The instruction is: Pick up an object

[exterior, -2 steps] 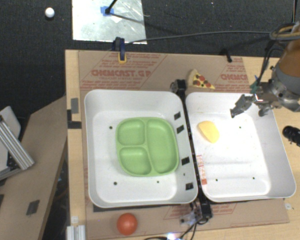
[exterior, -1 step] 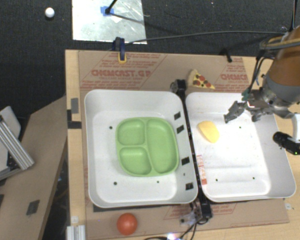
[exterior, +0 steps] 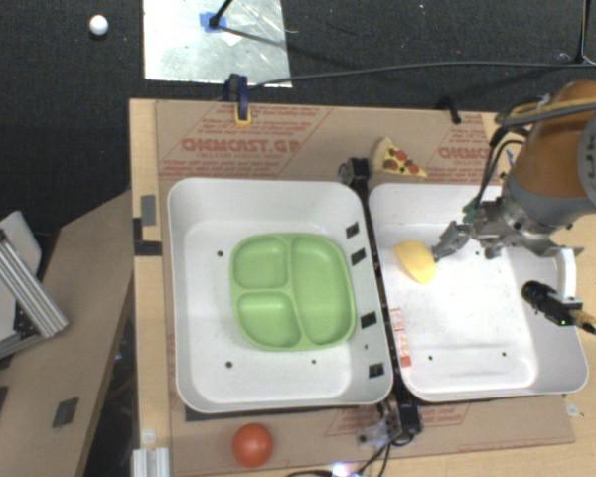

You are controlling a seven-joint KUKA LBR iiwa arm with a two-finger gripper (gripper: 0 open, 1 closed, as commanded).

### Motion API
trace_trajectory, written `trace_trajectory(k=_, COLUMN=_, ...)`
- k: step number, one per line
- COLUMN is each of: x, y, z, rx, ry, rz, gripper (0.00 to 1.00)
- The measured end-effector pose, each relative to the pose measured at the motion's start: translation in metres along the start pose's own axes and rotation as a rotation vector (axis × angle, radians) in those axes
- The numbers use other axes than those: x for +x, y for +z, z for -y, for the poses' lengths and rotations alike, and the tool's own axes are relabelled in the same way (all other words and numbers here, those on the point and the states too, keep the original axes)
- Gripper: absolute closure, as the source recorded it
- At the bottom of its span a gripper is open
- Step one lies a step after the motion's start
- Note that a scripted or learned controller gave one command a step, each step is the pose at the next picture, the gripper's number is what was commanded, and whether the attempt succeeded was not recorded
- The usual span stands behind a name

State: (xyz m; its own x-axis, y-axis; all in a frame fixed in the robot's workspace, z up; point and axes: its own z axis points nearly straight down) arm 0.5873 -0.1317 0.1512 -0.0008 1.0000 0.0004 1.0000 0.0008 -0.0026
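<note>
Yellow lump [exterior: 414,261] in the right bin [exterior: 477,366], lying near that bin's left wall, long axis slanting down to the right. Just right of it, almost touching: gripper [exterior: 445,245], fingers apparently spread, pinching nothing. Short leftward, downward reach needed.

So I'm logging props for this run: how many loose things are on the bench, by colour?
Green: 1, divided tray in the left bin
Yellow: 1, piece in the right bin
Red-orange: 1, ball
Yellow-and-red: 1, pizza slice
Total: 4
</note>
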Motion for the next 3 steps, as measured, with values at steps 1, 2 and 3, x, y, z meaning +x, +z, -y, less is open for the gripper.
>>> trace_trajectory(k=1, x=0.0, y=0.041, z=0.002, rx=-0.002, ry=-0.001, rz=0.0, gripper=0.0)
trace_trajectory(k=2, x=0.0, y=0.029, z=0.001, rx=-0.007, ry=-0.001, rz=0.002, gripper=1.0)
trace_trajectory(k=3, x=0.002, y=-0.028, z=-0.011, rx=-0.01, ry=-0.004, rz=0.002, gripper=1.0)
